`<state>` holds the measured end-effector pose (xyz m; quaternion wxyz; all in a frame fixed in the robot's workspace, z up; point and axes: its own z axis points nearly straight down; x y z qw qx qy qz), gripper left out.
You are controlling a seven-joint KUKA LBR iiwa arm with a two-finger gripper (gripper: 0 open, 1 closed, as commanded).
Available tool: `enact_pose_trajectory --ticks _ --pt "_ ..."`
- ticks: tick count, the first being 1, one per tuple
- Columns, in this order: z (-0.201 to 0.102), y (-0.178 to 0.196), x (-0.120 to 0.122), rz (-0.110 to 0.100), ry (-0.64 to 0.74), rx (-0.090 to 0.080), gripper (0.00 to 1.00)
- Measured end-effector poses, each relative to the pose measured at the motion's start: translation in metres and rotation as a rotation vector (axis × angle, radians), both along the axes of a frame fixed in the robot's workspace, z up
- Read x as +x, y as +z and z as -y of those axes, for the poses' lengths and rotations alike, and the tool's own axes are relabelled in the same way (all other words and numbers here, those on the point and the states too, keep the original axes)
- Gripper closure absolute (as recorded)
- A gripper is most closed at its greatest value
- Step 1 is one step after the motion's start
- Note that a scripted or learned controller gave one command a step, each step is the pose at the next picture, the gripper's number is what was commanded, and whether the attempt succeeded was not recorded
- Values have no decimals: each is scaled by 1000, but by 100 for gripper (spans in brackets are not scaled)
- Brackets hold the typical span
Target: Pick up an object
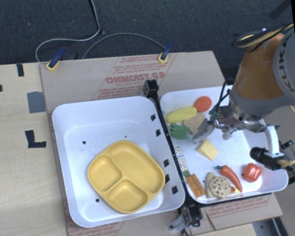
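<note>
- On the far left, the wooden table [15, 173] is seen bearing a brown cardboard sheet [100, 80], on which two shallow white bins are set side by side.
- In the left white bin [67, 119], one yellow plastic plate with three compartments [125, 175] is seen lying flat.
- In the right white bin [275, 182], the graspable objects are gathered; nine are counted: one green leafy toy vegetable [179, 131], one yellow toy corn cob [181, 115], one tan block [194, 123], one round red-orange toy tomato [203, 103], one pale yellow cheese wedge [208, 149], one orange rectangular piece [194, 185], one speckled round cookie [218, 186], one orange toy carrot with a green top [229, 177] and one red toy pepper [252, 172].
- The pincer [216, 126] of the grey and orange arm [262, 76] is lowered into the right bin, just above the cheese wedge and beside the tan block.
- Its fingers appear spread, and nothing is seen pinched between them.
- The task is judged not yet done: no object is lifted, and closing on an object and raising it are left.
</note>
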<state>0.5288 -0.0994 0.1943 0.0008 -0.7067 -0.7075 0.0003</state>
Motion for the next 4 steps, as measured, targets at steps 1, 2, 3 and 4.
enact_pose_trajectory --ticks 1,2,3,4 --pt "-3 -98 83 -4 2 0 0" --pt "3 -108 137 -24 4 1 0" --pt "45 -108 137 -23 1 11 0" --pt "37 -107 136 -18 -4 -8 0"
